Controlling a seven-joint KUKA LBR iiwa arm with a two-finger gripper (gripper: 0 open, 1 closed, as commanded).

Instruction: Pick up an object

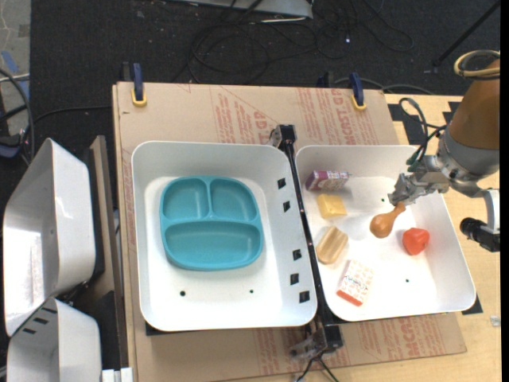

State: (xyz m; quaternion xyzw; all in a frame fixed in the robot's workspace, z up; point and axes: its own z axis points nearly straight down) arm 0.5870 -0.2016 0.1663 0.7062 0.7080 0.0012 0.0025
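Nearest: bench board [238, 348] bearing both bins. Left bin [151, 293]: teal divided plate [211, 221]. Right bin [445, 285]: wooden pear-shaped object [385, 220] directly below gripper [402, 193], touching it; hold unconfirmed. Farthest: dark floor [79, 38] with cables [238, 34].

Bright, even overhead light — soft shadows, slightly soft focus.

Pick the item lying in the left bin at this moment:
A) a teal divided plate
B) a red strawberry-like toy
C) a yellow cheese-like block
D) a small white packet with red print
A: the teal divided plate lies alone in the left bin, while the red toy, the yellow block and the white packet all lie in the right bin.
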